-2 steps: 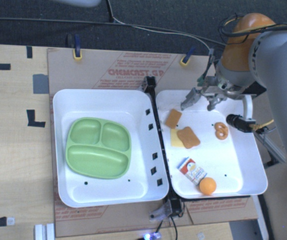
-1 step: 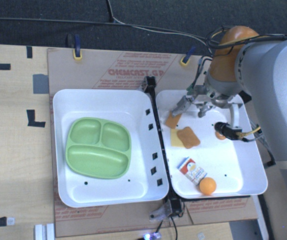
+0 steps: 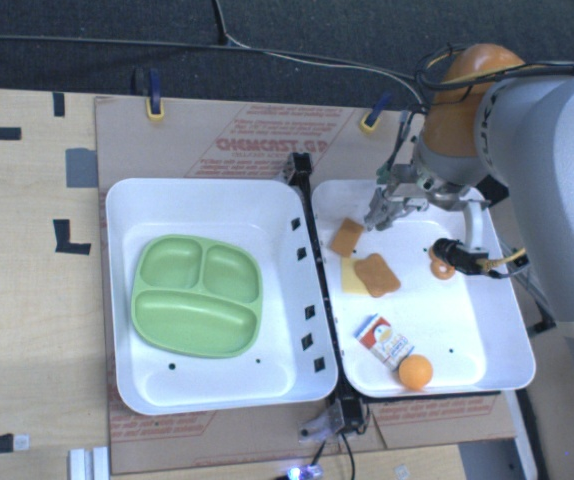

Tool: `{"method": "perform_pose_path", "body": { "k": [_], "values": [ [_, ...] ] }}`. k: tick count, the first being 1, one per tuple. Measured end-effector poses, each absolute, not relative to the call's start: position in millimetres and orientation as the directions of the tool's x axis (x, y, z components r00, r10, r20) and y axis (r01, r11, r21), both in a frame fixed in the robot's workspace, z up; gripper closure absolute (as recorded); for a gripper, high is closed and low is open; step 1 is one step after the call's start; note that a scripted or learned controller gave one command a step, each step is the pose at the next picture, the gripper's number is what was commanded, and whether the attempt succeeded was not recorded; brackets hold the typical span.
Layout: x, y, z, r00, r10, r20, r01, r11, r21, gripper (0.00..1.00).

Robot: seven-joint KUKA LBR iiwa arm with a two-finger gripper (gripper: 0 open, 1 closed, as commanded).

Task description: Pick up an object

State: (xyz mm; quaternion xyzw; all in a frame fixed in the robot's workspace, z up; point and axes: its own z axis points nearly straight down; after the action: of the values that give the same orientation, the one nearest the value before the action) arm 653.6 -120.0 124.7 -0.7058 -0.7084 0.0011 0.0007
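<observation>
While hand (image 3: 379,214) hovers beside brown block (image 3: 346,238), grip state unclear, center over block before descending, avoid bin wall (image 3: 319,258).

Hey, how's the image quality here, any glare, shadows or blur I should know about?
Camera view: even, soft lighting; the two white bins look bright without harsh glare; faint shadows under the green divided plate and small orange ball; the gripper is slightly blurred.

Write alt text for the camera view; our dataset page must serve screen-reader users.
A grey robot arm's gripper hangs over the right white bin, near a tan block, a toast-like piece, a small carton and an orange ball. The left bin holds a green divided plate.
</observation>
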Motion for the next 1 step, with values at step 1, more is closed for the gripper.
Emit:
{"method": "perform_pose_path", "body": {
  "k": [1],
  "values": [
    [653.0,-117.9,188.4,-0.002,1.000,0.000,1.000,0.002,0.005,1.00]
  ]
}}
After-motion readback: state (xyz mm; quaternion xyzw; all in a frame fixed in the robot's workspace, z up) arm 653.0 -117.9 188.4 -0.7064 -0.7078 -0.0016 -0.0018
